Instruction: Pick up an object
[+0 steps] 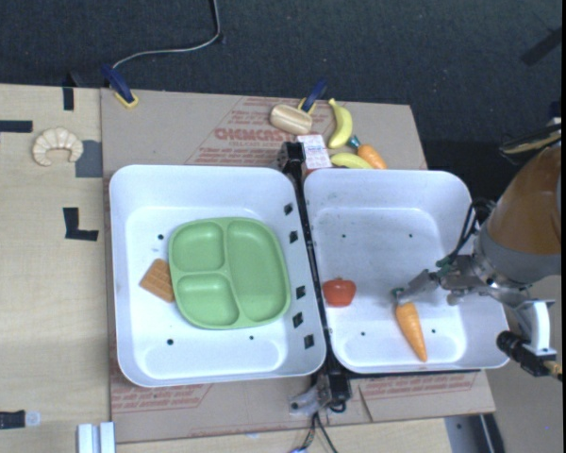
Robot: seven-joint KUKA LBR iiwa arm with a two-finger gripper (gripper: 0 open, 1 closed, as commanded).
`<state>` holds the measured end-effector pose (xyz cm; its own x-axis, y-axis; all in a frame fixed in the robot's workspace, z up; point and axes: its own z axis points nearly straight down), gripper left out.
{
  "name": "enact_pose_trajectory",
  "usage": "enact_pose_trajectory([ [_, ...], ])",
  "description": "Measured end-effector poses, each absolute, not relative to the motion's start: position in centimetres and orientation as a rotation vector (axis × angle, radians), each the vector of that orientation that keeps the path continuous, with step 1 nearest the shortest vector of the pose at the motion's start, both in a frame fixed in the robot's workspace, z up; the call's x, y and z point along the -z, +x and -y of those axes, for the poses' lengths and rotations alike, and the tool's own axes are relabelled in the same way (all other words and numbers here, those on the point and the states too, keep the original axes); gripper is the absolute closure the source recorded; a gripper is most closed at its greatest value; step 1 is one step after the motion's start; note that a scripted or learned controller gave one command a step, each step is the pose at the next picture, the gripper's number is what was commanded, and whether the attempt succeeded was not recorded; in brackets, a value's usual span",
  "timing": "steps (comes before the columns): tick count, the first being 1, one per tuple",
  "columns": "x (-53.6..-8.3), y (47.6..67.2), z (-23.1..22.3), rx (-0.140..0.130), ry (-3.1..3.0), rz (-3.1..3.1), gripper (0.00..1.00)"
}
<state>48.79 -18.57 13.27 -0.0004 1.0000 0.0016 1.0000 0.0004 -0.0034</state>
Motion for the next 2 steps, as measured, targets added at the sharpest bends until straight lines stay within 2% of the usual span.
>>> enact_pose_trajectory([
  [1, -8.6, 48.5, 13.3, 0.002, -2.222, 2.222, 0.00],
  [2, -9.6, 48.5, 13.4, 0.002, -2.227, 2.225, 1.00],
])
